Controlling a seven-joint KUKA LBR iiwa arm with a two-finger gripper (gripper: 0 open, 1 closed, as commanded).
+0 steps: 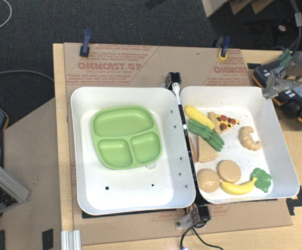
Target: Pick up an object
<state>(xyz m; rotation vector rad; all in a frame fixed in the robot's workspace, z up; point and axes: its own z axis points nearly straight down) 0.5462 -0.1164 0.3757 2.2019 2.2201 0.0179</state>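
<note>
The left bin (pixel 83 139) holds one green divided plate (pixel 126 137) with three compartments. The right bin (pixel 276 134), in the centre right of the frame, holds toy food: one corn cob (pixel 199 117), one green bean bunch (pixel 207 135), one pizza slice (pixel 223 123), one croissant (pixel 250 138), one bread slice (pixel 206 152), two round cookies (pixel 228 170), one banana (pixel 238 187), one broccoli (pixel 262 179). The gripper (pixel 276 87) is at the upper right, above the bin's corner; I cannot tell its state.

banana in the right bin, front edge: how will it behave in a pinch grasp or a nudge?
The banana looks like smooth moulded plastic, so probably stiff, light and a bit slippery. Its curve suggests it would pivot rather than roll when pushed. It lies against the broccoli and a round cookie, so a nudge would likely shift them.
</note>
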